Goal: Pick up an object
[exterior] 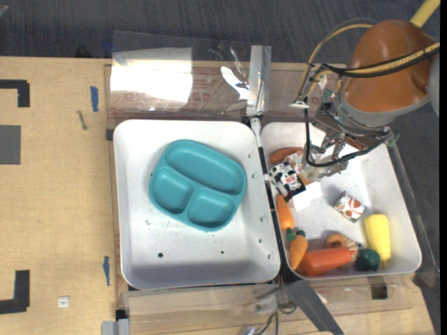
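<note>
Gripper [328, 152] hangs over the upper left of the right bin [408, 201], thin dark fingers pointing down; cannot tell how far apart they stand, and nothing visible is between them. Nearest candidate: the black-and-white patterned toy [286, 180], just beside and below the fingertips, against the bin's left wall, with a white block [307, 194] touching its lower edge. Judgement: a good pick means dropping straight onto one item, clear of the wall and neighbours; this corner is crowded, so a slight offset could jam a finger on the rim or catch two things. Outward: small red-and-white carton [349, 207] lies apart mid-bin, boxy, flat faces, probably the easiest grip. Yellow rounded piece [378, 234], smooth plastic look, likely to roll. Carrots [292, 237], tapered, glossy orange, along the left wall. Left bin [133, 250] holds a teal divided plate [198, 184], smooth, three compartments.
</note>
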`<state>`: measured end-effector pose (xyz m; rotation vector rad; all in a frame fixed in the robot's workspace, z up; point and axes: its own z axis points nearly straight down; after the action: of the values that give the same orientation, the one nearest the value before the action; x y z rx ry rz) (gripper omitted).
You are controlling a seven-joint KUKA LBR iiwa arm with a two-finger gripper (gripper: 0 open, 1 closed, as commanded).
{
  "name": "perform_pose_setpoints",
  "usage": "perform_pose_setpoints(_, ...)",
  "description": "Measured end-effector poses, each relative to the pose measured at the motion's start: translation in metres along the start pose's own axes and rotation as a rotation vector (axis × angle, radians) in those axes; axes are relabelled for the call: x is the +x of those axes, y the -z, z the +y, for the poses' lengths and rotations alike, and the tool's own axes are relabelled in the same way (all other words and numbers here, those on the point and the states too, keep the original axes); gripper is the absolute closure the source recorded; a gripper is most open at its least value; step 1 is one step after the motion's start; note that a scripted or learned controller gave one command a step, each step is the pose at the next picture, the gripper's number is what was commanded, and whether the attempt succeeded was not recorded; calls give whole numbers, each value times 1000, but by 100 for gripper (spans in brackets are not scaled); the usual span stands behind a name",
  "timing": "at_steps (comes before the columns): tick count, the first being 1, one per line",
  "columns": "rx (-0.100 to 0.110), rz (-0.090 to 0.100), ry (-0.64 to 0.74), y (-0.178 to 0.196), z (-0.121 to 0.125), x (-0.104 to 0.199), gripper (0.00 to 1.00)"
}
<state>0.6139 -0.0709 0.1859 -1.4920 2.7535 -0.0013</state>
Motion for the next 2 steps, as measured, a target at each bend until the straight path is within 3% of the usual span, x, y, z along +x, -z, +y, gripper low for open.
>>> perform_pose_setpoints(1, 3, -2, 11, 50, -29, -58, 100)
perform_pose_setpoints(2, 2, -2, 177, 75, -15, -78, 100)
